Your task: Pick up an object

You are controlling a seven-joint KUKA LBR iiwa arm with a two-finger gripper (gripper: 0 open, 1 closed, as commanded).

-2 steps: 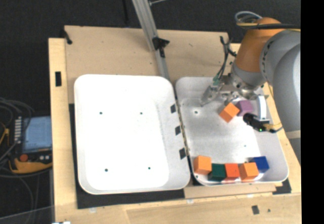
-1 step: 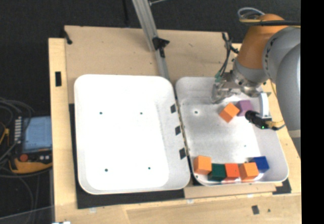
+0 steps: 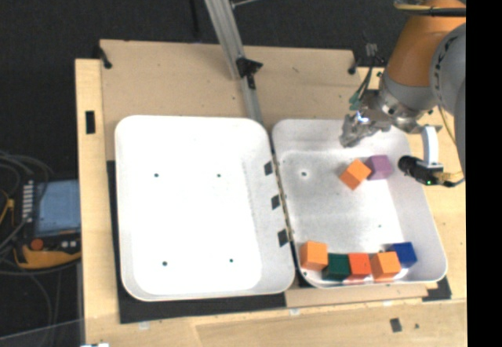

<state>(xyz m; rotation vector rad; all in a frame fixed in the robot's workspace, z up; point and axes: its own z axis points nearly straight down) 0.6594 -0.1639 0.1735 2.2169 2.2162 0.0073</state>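
Note:
My gripper hangs over the far edge of the right bin, reaching in from the right on the grey and orange arm. Just in front of it lie an orange block and a purple block, side by side and apart from the gripper. Along the bin's near wall sits a row of blocks: an orange one, a dark green one, two more orange ones and a blue one. Nothing shows between the fingers.
The left bin lies beside the right one. A slanted metal pole rises behind the bins. A black fitting sits at the right bin's right rim. Cables and a box lie left of the bench.

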